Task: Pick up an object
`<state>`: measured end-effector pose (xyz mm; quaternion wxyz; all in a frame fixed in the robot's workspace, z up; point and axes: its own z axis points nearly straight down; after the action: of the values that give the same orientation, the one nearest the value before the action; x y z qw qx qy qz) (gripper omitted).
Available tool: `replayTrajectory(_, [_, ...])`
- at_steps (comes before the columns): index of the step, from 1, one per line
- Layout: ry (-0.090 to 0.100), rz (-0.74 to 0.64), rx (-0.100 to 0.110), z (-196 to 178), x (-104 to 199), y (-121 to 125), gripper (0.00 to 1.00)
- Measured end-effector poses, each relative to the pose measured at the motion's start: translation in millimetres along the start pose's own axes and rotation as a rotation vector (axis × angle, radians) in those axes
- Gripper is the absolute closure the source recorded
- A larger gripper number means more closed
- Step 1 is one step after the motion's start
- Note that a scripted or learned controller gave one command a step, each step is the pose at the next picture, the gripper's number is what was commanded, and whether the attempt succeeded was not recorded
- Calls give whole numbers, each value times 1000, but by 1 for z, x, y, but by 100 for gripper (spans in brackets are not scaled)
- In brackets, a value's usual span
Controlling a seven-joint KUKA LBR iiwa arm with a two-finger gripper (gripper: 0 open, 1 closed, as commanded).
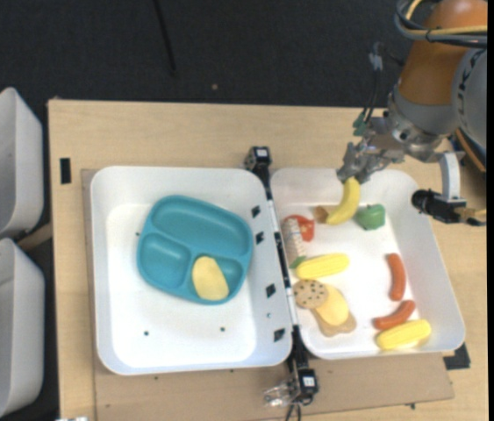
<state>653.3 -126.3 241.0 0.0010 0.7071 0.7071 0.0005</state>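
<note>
My gripper (353, 175) hangs over the far edge of the right bin (447, 298), beneath the grey and orange wrist. A yellow banana (347, 203) hangs from it; its top end sits between the fingers and its lower tip points down and left. The gripper is shut on the banana. A green pepper (371, 217) lies just right of the banana, and a small brown piece (321, 213) lies beside its lower tip.
The right bin also holds a red and white can (296, 231), a corn cob (321, 265), a cookie (310, 294), a tan toast piece (337, 312), two red sausages (396, 275) (394, 314) and a yellow piece (403, 334). The left bin (141, 327) holds a teal divided plate (176, 244) with a yellow lemon (210, 279).
</note>
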Motion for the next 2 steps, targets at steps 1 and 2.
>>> replayTrajectory(1, [1,-3,3,-6,38,-46,100])
replayTrajectory(2, [0,-3,3,-7,70,-91,100])
